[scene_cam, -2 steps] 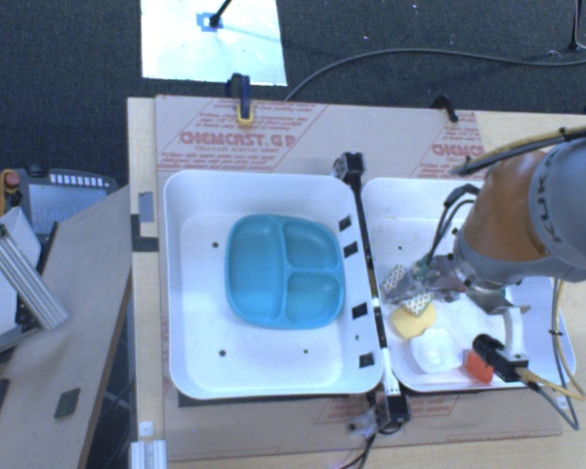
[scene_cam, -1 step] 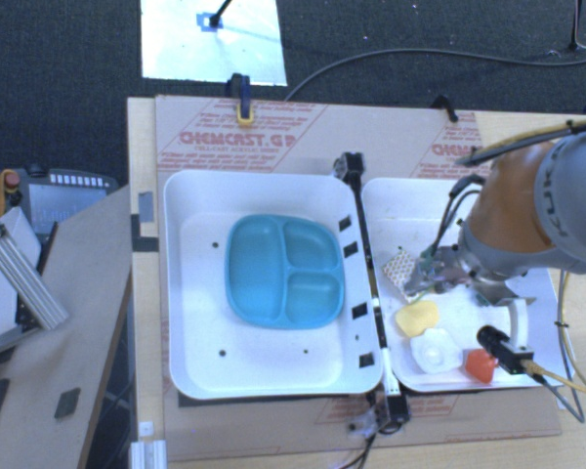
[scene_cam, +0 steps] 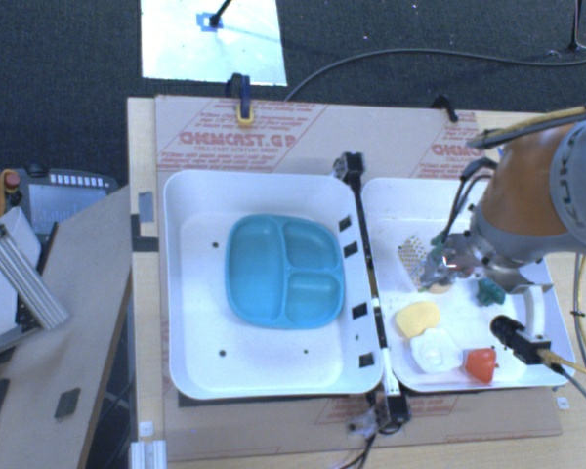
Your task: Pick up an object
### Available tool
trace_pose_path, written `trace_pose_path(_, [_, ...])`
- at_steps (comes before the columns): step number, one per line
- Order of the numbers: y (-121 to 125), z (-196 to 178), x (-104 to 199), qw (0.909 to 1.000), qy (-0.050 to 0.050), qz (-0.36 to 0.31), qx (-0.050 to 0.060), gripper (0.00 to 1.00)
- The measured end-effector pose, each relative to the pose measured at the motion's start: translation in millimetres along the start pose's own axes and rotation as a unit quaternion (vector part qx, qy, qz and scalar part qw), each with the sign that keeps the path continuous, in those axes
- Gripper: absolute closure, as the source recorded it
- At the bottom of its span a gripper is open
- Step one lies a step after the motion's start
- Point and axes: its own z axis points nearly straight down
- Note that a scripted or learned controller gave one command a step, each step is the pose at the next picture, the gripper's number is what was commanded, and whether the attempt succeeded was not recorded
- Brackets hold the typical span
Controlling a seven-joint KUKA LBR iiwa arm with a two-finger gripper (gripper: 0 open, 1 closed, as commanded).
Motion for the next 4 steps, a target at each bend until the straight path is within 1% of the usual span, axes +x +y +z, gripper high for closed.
trace_pose_path(1, [-4.3,-47.7,-6.1,1.0000,0.000,0.001,-0.001,1.00])
trace_pose_path(2, [-11.6,-104.4,-9.3,1.0000,0.000,0.000,-0.001,1.00])
trace_pose_path(3, [-2.3,-107.2,41.1,1.0000,0.001,-0.002,0.001,1.00])
trace_pose_path(4, [5.0,-106.2,88.6,1.0000,0.001,-0.002,0.001,1.00])
